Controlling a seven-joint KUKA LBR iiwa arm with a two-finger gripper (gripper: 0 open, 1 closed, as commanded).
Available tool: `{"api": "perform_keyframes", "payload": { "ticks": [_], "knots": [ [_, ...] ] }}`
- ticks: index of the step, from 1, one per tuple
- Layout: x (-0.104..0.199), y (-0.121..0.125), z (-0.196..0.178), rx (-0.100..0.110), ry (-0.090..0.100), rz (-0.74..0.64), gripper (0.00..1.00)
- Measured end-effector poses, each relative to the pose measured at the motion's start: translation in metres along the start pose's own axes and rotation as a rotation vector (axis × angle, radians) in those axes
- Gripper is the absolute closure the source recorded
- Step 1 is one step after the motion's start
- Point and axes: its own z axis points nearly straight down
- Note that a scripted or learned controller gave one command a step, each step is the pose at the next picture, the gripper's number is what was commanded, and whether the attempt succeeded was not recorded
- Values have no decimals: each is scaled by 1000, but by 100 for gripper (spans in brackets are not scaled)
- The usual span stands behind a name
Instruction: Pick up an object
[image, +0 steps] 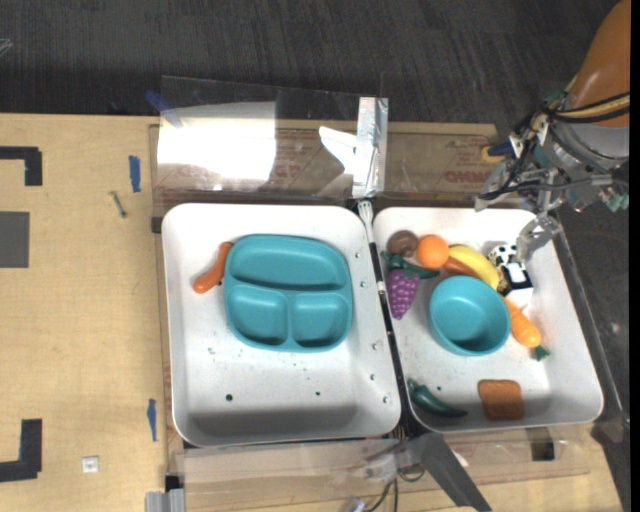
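The food toys are crowded around the blue bowl in the right bin, so a pick must be threaded between neighbours. The gripper is hung over the bin's far right corner, near the banana; its opening cannot be told.

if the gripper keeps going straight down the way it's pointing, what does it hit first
Probably the small black-and-white toy beside the banana, just below the gripper; depth is unclear from this slanted view.
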Motion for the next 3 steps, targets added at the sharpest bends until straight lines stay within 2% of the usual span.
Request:
{"api": "perform_keyframes", "payload": {
  "ticks": [1,2,3],
  "knots": [
    [-3,-41,118,-8,11,31,0],
    [24,-53,141,13,-19,8,0],
    [86,-45,165,1,0,225,0]
  ]
}}
